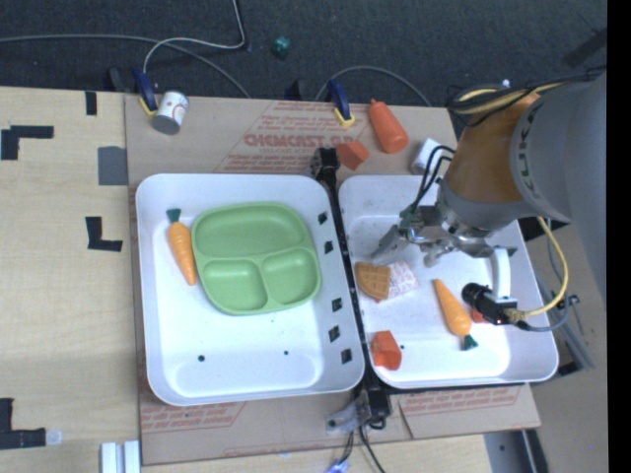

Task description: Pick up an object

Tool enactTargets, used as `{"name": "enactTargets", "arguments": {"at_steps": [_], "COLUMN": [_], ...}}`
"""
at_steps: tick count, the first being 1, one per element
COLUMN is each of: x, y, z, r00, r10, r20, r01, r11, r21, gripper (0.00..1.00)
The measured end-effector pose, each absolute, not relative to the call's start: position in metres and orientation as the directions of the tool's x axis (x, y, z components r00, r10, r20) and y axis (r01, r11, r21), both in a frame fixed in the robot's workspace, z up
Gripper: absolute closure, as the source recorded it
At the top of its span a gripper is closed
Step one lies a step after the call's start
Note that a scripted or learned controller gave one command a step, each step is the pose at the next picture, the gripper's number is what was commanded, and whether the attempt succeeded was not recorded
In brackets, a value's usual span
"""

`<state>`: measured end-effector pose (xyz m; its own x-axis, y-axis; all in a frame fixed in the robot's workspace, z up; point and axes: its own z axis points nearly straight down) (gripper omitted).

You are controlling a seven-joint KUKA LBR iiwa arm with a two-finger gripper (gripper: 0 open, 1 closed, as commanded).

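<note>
My gripper (406,248) hangs over the right bin (523,363), its fingers spread open with nothing between them. Just below and left of it lie a tan waffle-cone piece (374,281) and a pale wrapped item (403,279). A carrot (453,308) lies to the lower right of the gripper. A small orange-red block (385,349) sits near the right bin's front left corner. In the left bin (158,363) rest a green divided plate (258,257) and another carrot (181,248) beside it.
Outside the bins on the cardboard stand an orange toy (387,127), a small red piece (353,152) and a white cup (171,110). Cables and blue clips run along the back edge. The arm's grey body fills the upper right.
</note>
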<state>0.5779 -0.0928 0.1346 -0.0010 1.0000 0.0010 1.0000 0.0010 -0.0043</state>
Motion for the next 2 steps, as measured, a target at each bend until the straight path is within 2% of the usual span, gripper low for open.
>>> {"name": "enactTargets", "arguments": {"at_steps": [1, 2], "x": [0.572, 0.574], "y": [-0.097, -0.099], "z": [0.091, 0.103], "r00": [-0.001, 0.0], "r10": [1.0, 1.0], "r20": [-0.006, -0.009], "r01": [1.0, 1.0], "r11": [0.001, 0.0], "r21": [0.018, 0.024], "gripper": [0.0, 1.0]}}
